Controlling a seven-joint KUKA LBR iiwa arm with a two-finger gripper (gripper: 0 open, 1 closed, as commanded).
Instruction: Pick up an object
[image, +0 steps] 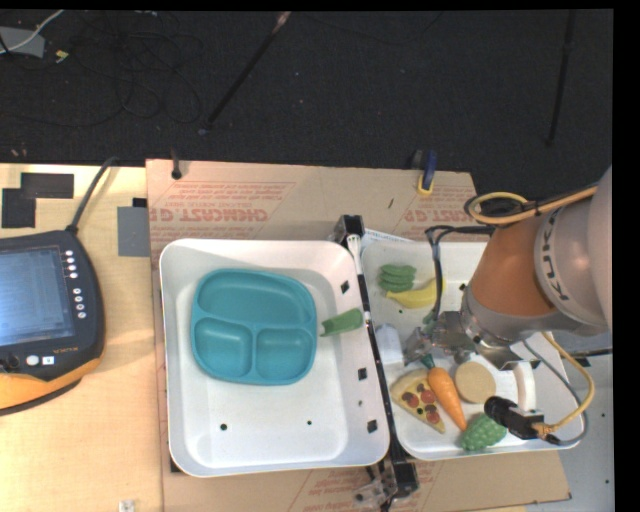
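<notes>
- My gripper (428, 343) hung low over the right bin (455, 255), near its left wall, because that bin held the loose toy food I could pick from; my wrist hid the tips, so I could not tell how they stood, and I saw nothing held.
- The nearest candidates lay just below it: a flat wedge of pizza (420, 399) and a tapered orange carrot (446, 396), touching each other.
- A round tan disc (475, 381) sat beside the carrot, with a knobbly green piece (482, 433) near the bin's front edge.
- A curved yellow banana (415, 294) and a ribbed green item (397, 275) rested farther back.
- The left bin (190, 400) held a smooth teal divided plate (255, 326); a green stick-like piece (342, 322) lay by its right rim.
- Everything looked like hard moulded plastic, so I judged the carrot's narrow body easiest to pinch.
</notes>
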